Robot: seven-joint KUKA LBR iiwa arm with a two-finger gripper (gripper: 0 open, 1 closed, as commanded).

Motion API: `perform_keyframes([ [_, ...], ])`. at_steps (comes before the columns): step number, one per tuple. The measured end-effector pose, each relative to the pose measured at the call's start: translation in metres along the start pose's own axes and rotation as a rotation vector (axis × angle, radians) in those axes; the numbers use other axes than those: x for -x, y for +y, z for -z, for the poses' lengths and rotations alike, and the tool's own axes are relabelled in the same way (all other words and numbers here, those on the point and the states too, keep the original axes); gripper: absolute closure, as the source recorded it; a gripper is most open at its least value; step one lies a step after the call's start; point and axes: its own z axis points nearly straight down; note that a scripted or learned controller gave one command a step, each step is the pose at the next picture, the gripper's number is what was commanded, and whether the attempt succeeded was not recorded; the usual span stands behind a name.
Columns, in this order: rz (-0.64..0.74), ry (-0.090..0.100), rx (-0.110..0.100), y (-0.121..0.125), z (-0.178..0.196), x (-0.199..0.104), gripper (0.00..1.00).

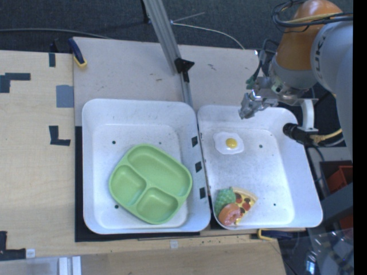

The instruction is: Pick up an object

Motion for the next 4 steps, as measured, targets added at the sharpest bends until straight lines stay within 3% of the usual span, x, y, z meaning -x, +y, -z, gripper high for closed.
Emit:
perform_keyframes([
  [1, 0.002, 0.000, 0.001, 0.002, 0.060, -0.009, 1.00],
  [2, 0.001, 0.001, -0.005, 0.002, 0.069, -0.009, 1.00],
  [4, 0.005, 0.002, -0.006, -0.007, 0.062, -0.113, 1.00],
])
